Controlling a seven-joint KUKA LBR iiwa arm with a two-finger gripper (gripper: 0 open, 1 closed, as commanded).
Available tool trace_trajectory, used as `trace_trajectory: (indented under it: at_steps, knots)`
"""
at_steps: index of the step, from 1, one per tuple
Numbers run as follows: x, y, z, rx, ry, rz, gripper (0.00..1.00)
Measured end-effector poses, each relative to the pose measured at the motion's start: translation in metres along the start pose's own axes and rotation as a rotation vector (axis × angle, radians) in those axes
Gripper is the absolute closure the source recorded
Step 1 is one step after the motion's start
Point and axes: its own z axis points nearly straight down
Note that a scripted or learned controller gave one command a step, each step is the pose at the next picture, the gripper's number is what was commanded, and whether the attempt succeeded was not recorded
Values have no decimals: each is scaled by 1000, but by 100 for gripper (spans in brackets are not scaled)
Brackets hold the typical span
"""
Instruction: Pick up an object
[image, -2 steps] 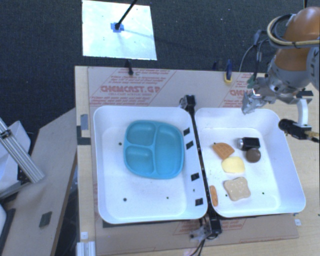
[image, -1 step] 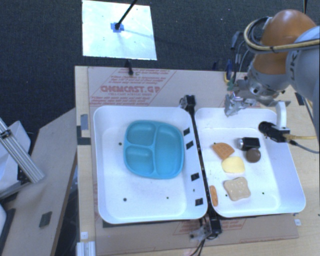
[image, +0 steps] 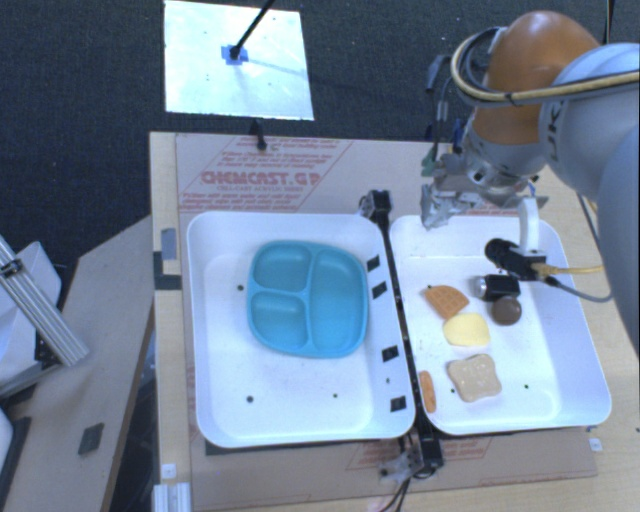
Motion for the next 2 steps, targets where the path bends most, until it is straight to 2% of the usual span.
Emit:
trace_trajectory:
  at_steps: [1, 2]
  knots:
    - [59, 0, 11, 1, 1, -1, 100]
    - [115, 2, 0, -1, 1, -1, 100]
